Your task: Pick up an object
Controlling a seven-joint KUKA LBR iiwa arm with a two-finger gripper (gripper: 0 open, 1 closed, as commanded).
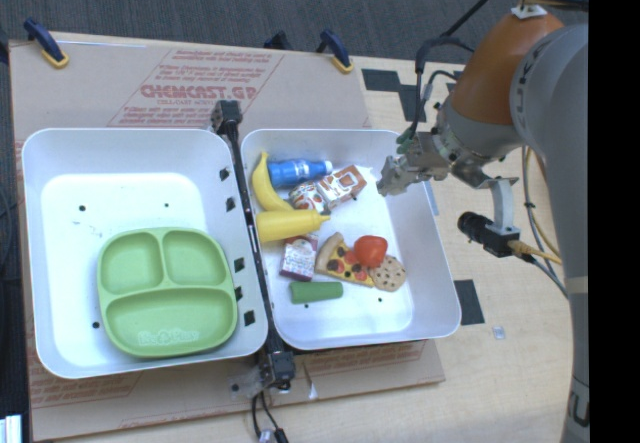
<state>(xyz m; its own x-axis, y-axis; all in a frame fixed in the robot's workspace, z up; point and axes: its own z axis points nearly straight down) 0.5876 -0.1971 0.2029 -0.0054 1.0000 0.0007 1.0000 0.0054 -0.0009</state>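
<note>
Objects for picking lie clustered in the right bin (pixel 425 276): a banana (pixel 262 183) along the left wall, a yellow bottle-shaped toy (pixel 288 224) lying crosswise just below it, a blue bottle (pixel 298 171) near the top, and a red and white snack packet (pixel 330 189) touching the blue bottle's lower side. Lower in the bin sit a small pink packet (pixel 298 258), a pizza slice toy (pixel 337 259), a red tomato-like piece (pixel 370 249) resting against the pizza slice, a brown cookie (pixel 389 273) just beside them, and a green block (pixel 316 291) lying flat below the pink packet.

The left bin (pixel 45 181) holds a green divided plate (pixel 165 291) with three compartments, set toward the lower half.

The gripper (pixel 392 176) hangs over the upper right part of the right bin, near its right wall and apart from the snack packet to its left. Nothing shows between the fingers, and whether they are spread or pressed together cannot be told from this slant. The grey arm (pixel 560 81) with its orange band (pixel 505 66) comes in from the right.

Both bins rest on a cardboard sheet (pixel 200 81) printed in red, held to the counter (pixel 400 81) by blue clamps (pixel 47 41).
</note>
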